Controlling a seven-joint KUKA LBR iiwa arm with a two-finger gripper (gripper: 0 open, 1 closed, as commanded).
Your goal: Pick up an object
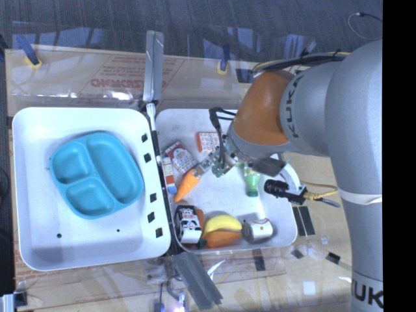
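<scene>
bench (78, 77): tan, taped | bins (39, 246): white | floor (195, 5): grey carpet

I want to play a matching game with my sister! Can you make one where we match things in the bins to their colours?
Things:
1. divided plate
2. carrot
3. banana
4. small bottle

Colours:
A. green
B. yellow
C. blue
D. orange

Right pairs: 1-C, 2-D, 3-B, 4-A
</scene>
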